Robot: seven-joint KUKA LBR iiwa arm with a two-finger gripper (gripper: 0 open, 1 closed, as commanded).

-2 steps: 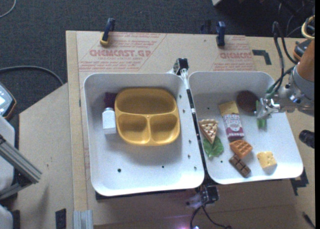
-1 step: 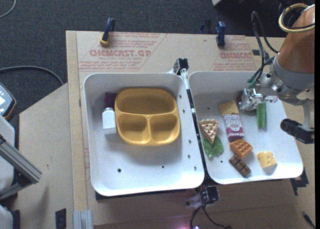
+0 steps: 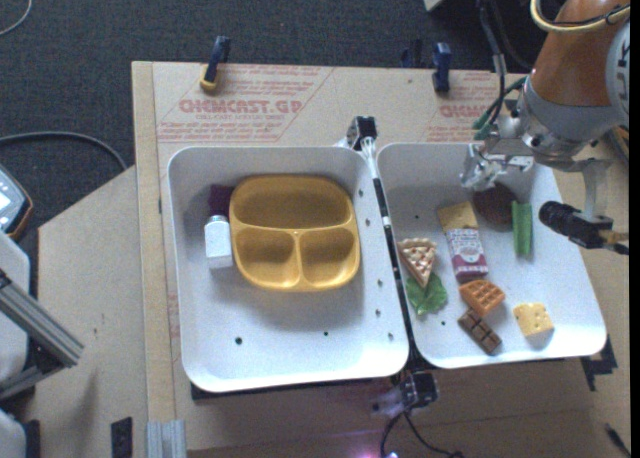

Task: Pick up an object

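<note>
The two bins (image 3: 200,346) are white; the left one carries a yellow-orange divided plate (image 3: 294,232), a white bottle (image 3: 218,243) and a dark purple item (image 3: 220,196); the counter (image 3: 150,126) is tan with red lettering. The right bin carries a green strip (image 3: 521,228), a dark brown disc (image 3: 492,206), a red-and-white packet (image 3: 467,251), an orange grid-patterned waffle (image 3: 482,295), a brown chocolate bar (image 3: 479,331), a yellow holed cheese block (image 3: 533,320), a green leaf (image 3: 427,295) and a tan-and-red pizza slice (image 3: 417,258); the arm (image 3: 585,36) is grey with an orange band.

tool (image 3: 481,172) over right bin (image 3: 590,291), near brown disc (image 3: 494,206) | yellow tray (image 3: 294,231) in left bin (image 3: 200,336)
</note>
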